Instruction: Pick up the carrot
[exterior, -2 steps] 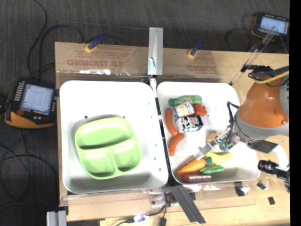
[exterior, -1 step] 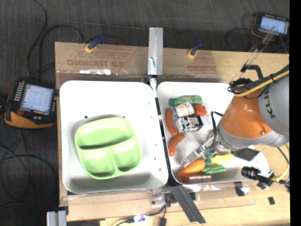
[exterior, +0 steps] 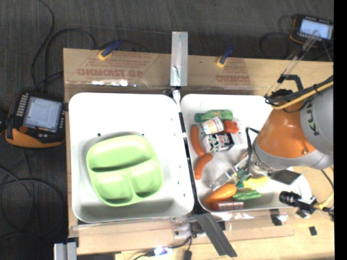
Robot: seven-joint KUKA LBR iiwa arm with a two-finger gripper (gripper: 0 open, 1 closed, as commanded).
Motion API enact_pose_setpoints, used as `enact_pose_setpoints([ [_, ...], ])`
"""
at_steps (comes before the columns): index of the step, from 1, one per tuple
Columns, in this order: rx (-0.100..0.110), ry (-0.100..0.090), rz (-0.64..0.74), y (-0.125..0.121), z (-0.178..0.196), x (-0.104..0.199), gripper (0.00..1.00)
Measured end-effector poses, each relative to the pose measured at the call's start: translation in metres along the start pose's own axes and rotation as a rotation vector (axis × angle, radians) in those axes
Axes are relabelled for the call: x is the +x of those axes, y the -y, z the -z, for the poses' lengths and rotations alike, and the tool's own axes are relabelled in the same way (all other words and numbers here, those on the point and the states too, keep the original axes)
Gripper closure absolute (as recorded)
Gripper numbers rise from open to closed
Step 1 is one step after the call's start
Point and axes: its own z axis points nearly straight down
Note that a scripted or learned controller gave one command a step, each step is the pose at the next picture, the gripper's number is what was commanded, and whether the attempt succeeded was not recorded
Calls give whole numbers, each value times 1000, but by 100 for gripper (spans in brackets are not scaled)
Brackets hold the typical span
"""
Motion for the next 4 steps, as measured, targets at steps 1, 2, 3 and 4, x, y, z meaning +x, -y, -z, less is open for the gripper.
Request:
enact_pose_setpoints([
  [1, -1, 13, -92, -7, 1, 12, 0],
  [2, -3, 11, -89, -9, 9, 13, 100],
  [3, -10, 22, 749, -7, 5, 0, 100],
  [4, -4, 13, 930, 15, 3, -39, 100],
])
